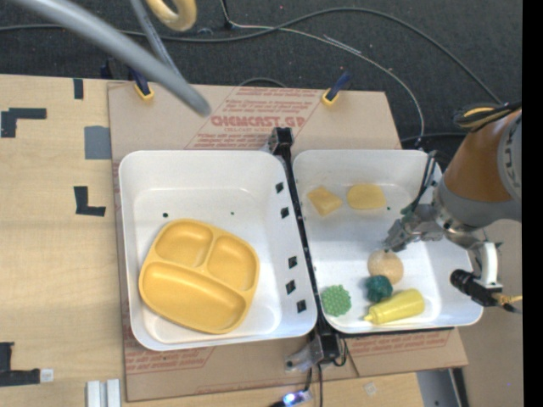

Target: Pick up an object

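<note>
White right bin, yellow bottle lengthwise left-right; tool state unclear.

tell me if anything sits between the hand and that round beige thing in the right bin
Nothing visible does. The hand is low in the right bin, just above and to the right of the round beige object, with bare white floor between them. The dark teal piece and yellow bottle lie on its far side.
</note>
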Motion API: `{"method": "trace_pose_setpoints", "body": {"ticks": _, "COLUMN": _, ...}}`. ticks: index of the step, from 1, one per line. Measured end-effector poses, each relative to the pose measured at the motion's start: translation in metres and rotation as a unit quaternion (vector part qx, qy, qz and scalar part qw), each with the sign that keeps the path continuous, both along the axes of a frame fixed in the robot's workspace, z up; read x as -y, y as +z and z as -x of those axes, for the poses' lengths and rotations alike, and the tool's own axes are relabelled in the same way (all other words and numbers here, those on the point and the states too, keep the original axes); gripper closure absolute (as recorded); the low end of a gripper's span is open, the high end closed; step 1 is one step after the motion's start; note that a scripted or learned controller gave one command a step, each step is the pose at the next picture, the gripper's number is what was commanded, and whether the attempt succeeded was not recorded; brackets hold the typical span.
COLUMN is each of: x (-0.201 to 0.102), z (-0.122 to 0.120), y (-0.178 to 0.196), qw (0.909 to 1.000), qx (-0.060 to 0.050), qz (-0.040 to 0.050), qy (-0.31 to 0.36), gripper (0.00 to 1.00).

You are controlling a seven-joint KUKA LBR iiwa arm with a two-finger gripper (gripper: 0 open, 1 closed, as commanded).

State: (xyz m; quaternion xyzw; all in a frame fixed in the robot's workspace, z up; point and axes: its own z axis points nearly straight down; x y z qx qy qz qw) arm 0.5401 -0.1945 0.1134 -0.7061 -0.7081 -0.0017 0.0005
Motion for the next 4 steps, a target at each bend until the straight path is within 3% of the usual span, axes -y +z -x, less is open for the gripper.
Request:
{"method": "trace_pose_setpoints", "body": {"ticks": 2, "x": -0.011, "z": -0.002, "y": 0.098, "qw": 1.0000, "qx": 0.001, "qz": 0.0022, "qy": -0.001, "gripper": 1.00}}
{"method": "trace_pose_setpoints", "body": {"ticks": 4, "x": -0.130, "z": 0.006, "y": 0.084, "qw": 1.0000, "qx": -0.002, "qz": 0.0009, "qy": 0.001, "gripper": 1.00}}
